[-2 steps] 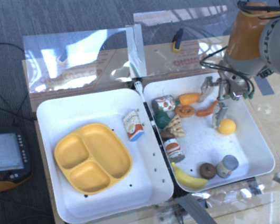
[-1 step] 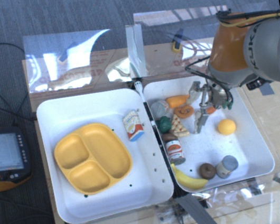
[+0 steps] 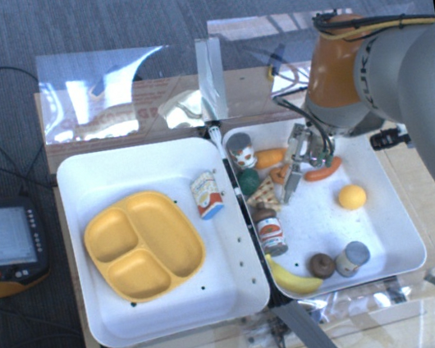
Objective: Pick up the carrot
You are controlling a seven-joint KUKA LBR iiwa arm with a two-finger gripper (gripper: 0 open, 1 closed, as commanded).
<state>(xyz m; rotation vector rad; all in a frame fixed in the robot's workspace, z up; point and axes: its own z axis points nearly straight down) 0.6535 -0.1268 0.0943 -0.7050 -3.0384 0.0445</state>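
1. A yellow plate (image 3: 143, 244) with three sections lay in the left bin (image 3: 101, 314).
2. A small carton (image 3: 207, 194) stood near the left bin's right wall, just beside the plate.
3. In the right bin (image 3: 400, 241), a little can (image 3: 241, 153) stood at the top left, with a green thing (image 3: 249, 180) below it.
4. A brown jar (image 3: 270, 230) stood lower down by the left wall, and a yellow banana (image 3: 294, 279) lay under it.
5. A brown donut (image 3: 322, 265) and a grey can (image 3: 352, 257) sat next to each other beside the banana.
6. The carrot (image 3: 270, 157) lay near the top of the right bin, just right of the little can.
7. The gripper (image 3: 293, 174) was down low just below and to the right of the carrot, over a waffle-like thing (image 3: 264, 195). Its fingers looked a bit apart, with nothing between them.
8. A red chili (image 3: 323, 169) lay just right of the gripper.
9. A yellow lemon (image 3: 352, 197) sat further right, on its own.
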